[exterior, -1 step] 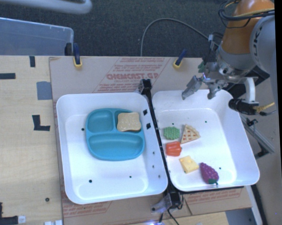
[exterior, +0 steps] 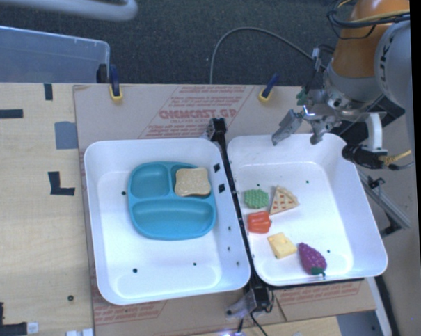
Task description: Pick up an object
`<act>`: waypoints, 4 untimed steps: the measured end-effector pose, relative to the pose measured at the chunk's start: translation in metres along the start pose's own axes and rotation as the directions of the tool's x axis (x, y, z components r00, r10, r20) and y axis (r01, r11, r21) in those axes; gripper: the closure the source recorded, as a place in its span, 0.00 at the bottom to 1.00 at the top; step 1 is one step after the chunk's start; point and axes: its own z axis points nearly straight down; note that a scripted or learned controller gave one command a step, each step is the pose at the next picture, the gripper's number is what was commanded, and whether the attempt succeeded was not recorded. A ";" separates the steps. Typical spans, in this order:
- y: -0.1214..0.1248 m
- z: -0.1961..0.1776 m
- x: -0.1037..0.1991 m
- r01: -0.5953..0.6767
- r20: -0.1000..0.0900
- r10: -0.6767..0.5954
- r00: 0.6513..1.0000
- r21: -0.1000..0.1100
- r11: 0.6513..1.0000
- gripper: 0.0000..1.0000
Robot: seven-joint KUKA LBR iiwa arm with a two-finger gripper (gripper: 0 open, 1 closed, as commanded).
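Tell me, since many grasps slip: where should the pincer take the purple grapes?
Probably from straight above, across the narrow width of the purple grapes. They lie flat and elongated, apart from the yellow cheese block, with bare floor on both long sides.

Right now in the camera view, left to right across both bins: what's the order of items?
Blue divided plate → bread slice sitting in the plate's upper right compartment → green toy → pizza slice → purple grapes. The red piece and yellow cheese block overlap these sideways, so left out.
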 end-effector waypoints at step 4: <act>-0.002 0.148 0.009 0.002 0.003 -0.002 1.000 -0.002 1.000 1.00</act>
